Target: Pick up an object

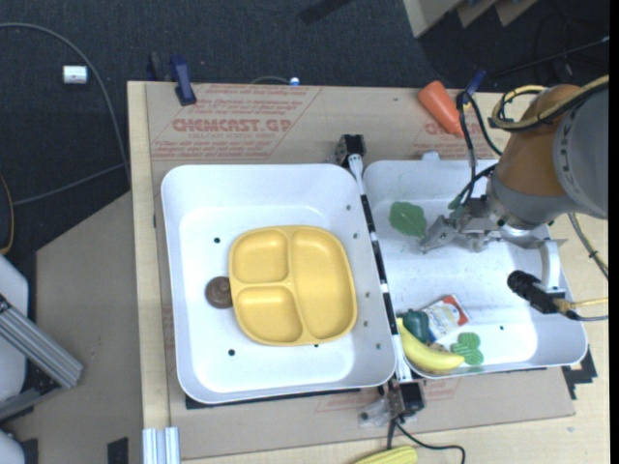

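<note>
Gripper (432, 237) low in the right bin (503, 332), finger state unreadable, just beside the green leaf toy (407, 218), nothing visibly held; closing off-centre could nudge the flat leaf away.

The grey arm with its orange band (542, 153) reaches in from the right. Its wrist angles down and leftward. The metal two-finger gripper (430, 241) hangs low.

Orange carrot (441, 108) on brown bench (251, 124)
</note>
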